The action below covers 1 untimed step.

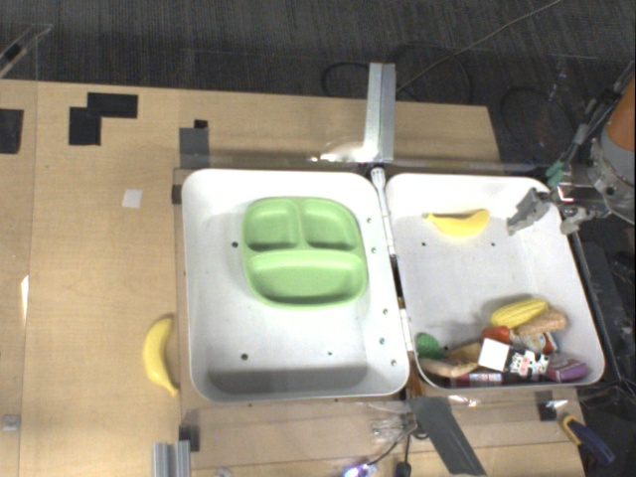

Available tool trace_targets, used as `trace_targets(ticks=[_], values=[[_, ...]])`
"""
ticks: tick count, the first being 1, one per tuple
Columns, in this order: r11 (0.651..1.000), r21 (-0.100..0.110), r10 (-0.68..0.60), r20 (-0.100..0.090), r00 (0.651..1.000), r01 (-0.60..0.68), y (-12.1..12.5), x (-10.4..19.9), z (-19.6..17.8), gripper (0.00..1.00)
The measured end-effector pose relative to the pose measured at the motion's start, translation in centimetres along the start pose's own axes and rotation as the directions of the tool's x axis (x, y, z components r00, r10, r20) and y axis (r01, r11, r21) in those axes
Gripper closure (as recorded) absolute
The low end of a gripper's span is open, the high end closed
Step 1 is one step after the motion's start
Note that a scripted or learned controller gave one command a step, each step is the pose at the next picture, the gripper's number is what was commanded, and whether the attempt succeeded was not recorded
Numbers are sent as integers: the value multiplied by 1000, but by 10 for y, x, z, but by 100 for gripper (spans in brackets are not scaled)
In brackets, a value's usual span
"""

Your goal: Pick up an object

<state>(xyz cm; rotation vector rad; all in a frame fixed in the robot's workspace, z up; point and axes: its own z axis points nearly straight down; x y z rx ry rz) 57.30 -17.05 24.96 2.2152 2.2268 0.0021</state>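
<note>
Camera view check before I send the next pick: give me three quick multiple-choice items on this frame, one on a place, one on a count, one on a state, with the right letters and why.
1. Where is the green divided tray?
A. In the left bin
B. In the right bin
C. On the bench outside the bins

2. How many bananas can be seen?
A. One
B. Two
C. Four

3. How does the gripper stand to the objects?
A. Pressed into the pile at the near corner
B. Over the right bin's far right part, touching none of them
C. Resting on the tray

Answers:
1 A: the tray lies on the floor of the left bin.
2 B: one banana lies in the right bin, another banana lies on the bench left of the bins.
3 B: it hangs right of the bin's banana, far from the pile.
</note>
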Motion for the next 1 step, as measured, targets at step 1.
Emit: trace_targets(ticks=[1], values=[[991,0,133,0,991,-133,95,24,82,0]])
